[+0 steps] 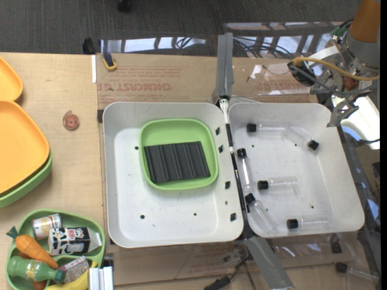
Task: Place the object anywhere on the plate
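My gripper (340, 104), spread or closed I cannot tell, hangs at the right white bin's (284, 106) far corner; the dark ribbed rectangular slab (179, 162) lies well off toward the view's left, long axis crosswise, on the green square plastic plate (175, 124).

The arm (363, 17) enters at the upper right; its gripper (337, 110) hangs low, fingers obscured.

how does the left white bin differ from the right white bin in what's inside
The left white bin holds a green square plate with a dark ribbed rectangular slab lying flat on it; the right white bin holds several clear tubes with black caps. The left bin's load sits together near the middle, while the right bin's tubes lie scattered at different angles. Both bins are shallow, white and side by side.
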